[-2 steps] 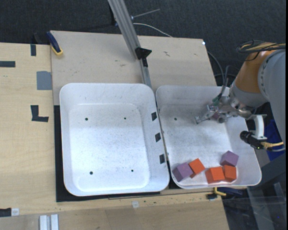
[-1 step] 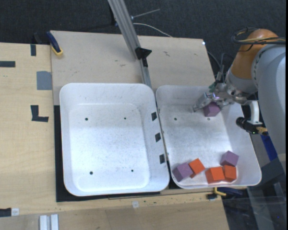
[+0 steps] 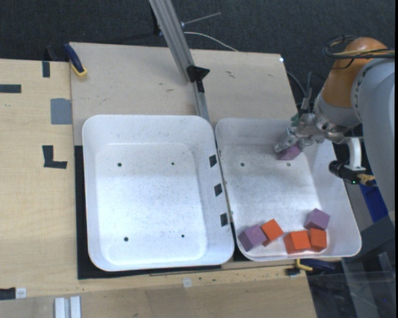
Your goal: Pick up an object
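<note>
We see a purple block [image 3: 290,152] at the tip of our gripper [image 3: 296,141] in the upper part of the right bin [image 3: 265,197], apparently pinched between closed fingers, while the other blocks [image 3: 288,234] lie well apart along the near edge.

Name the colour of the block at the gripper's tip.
Purple block, under the gripper; camera view.

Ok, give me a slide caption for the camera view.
Gripper at a purple block in the right bin; five more blocks wait near its front edge.
</note>
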Available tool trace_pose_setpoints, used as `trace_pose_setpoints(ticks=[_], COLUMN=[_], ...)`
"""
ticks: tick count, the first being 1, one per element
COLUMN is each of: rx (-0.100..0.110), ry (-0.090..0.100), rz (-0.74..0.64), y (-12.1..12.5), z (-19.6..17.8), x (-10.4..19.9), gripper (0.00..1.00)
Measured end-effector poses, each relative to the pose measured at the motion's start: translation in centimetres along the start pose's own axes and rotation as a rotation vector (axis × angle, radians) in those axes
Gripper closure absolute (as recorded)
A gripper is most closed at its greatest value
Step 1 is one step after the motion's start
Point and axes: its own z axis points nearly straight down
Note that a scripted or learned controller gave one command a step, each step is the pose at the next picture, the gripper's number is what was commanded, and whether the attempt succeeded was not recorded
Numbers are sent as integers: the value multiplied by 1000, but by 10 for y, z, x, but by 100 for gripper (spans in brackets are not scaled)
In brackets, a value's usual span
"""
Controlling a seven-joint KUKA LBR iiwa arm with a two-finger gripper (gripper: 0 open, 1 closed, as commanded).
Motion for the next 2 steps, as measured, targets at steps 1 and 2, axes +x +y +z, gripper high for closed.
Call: trace_pose_setpoints(ticks=[1, 2], rx=[-7, -10], ry=[3, 5], rz=[-3, -2], y=[-22, 15], z=[7, -95], x=[111, 164], gripper=[100, 100])
